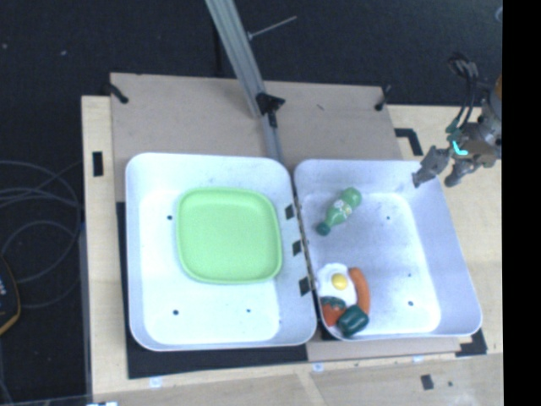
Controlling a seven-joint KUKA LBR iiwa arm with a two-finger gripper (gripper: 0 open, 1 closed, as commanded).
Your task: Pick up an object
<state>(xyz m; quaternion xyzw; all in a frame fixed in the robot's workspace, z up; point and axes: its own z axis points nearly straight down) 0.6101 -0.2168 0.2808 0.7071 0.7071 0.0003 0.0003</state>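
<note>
The left bin [144, 252] holds a light green square plate [228, 234], lying flat near its middle with bare white floor around it. Across the divider, the right bin [439, 252] carries the smaller things. A green bottle [340, 209] lies on its side in the upper left part of this bin, tilted, its fat end up and to the right, its narrow neck pointing down and to the left, well apart from the walls. Lower, tucked into the bottom left corner against the divider, sits a small plate of toy food [343, 299]: a fried egg, an orange sausage-like piece and a dark green lump, all crowded together. The bottle looks like the easiest pick, judging by its open position: probably light, hollow plastic, stiff but smooth and round, so it may roll or slip; closing across the body, square to its long axis, seems the best hold. At the far right the gripper [441, 168] hangs over the upper right rim of the right bin, its two fingers spread apart with nothing between them, well apart from the bottle.
</note>
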